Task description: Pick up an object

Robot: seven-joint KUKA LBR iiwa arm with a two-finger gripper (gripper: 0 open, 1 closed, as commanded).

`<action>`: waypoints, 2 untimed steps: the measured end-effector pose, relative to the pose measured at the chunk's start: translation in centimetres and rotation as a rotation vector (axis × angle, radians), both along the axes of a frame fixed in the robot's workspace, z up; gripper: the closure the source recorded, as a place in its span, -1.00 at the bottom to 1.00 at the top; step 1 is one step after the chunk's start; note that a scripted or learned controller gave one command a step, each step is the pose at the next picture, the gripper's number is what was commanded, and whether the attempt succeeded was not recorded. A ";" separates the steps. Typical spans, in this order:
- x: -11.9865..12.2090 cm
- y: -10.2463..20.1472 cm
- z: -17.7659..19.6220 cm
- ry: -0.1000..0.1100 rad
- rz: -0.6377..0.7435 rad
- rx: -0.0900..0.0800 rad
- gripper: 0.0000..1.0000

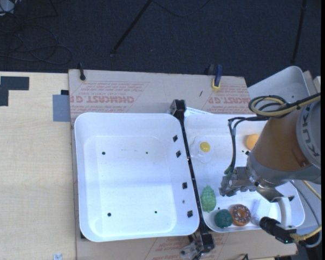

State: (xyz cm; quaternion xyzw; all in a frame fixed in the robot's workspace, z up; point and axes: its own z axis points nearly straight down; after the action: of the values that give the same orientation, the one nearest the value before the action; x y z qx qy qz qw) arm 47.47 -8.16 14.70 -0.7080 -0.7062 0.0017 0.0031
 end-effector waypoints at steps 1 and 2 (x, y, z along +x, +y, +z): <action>0.0 0.0 0.0 0.000 -0.003 0.000 -1.00; -0.1 -7.4 -3.9 -0.001 -0.003 -0.003 -1.00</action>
State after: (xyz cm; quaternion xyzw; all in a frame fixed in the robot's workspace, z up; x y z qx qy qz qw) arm 47.37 -15.54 10.81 -0.7089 -0.7053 0.0026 0.0018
